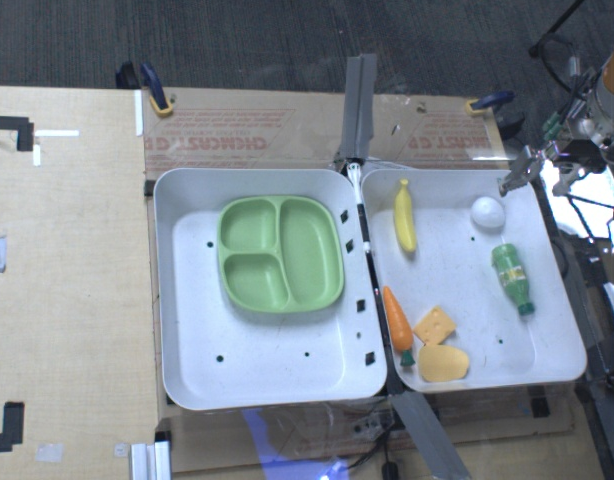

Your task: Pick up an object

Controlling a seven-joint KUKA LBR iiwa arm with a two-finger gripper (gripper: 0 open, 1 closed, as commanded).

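Note:
The right bin holds a yellow banana, a white ball, a green bottle lying on its side, an orange carrot, a yellow cheese wedge and a pale yellow rounded piece. My gripper hangs at the bin's far right corner, just up and right of the white ball. It is small and cluttered by cables. Nothing shows between its tips.
The left bin carries a green divided plate. A grey divider bar stands behind the seam between the bins. Blue clamps grip the cardboard at the back. Cables and hardware crowd the right edge.

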